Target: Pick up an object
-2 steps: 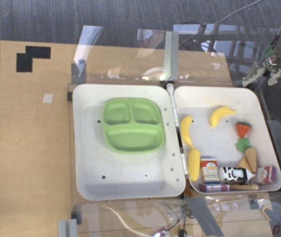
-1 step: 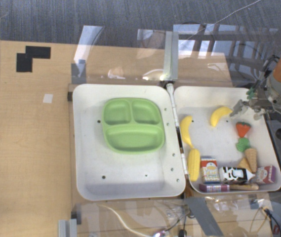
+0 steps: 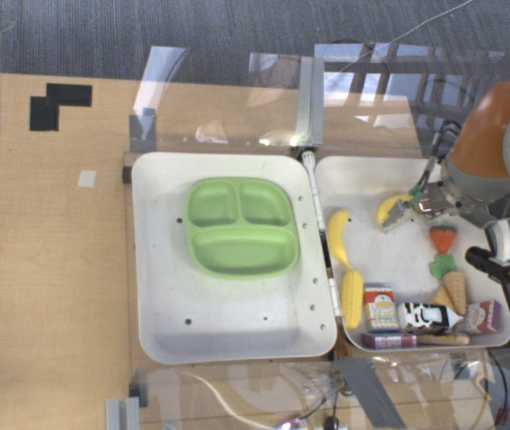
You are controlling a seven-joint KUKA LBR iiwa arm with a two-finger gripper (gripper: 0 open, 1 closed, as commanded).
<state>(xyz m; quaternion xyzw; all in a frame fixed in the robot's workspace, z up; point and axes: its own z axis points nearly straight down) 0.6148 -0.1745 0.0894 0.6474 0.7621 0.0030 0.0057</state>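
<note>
My fingers (image 3: 404,210) at a yellow banana in the right bin.

Near edge of right bin (image 3: 497,337): purple marker (image 3: 389,340), small carton (image 3: 379,309), black-and-white cow toy (image 3: 423,315), corn cob (image 3: 351,297). Mid: ice-cream cone (image 3: 454,288), carrot (image 3: 444,238), long banana (image 3: 337,238). Far: second banana (image 3: 387,207) touching my fingers; cannot tell how far open they are, or whether it is gripped. Left bin (image 3: 160,330) holds a green divided plate (image 3: 240,227).

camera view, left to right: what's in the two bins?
Green divided plate → long banana → corn cob → small banana by the gripper → gripper → carrot → ice cream cone.
</note>
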